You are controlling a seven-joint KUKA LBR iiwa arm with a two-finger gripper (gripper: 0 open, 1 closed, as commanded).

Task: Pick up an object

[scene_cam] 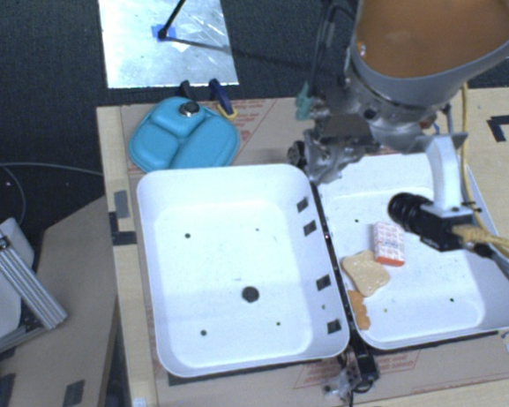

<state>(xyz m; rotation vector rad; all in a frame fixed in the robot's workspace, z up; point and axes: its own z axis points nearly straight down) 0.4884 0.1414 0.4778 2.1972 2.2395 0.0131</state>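
The grey arm (pixel 426 41) reaches in from the right over the far edge of the right bin (pixel 502 305); its gripper (pixel 326 161) hangs by the divide between the bins, and whether it is wide or narrow cannot be told. In the right bin a red-and-white pack (pixel 388 244) lies beside a tan slice (pixel 366 273); a blue tray (pixel 184 135) sits beyond the left bin (pixel 166 250)

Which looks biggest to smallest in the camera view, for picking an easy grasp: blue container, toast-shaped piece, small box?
1. Blue container, clearly largest.
2. Toast-shaped piece and small box look alike; unranked.
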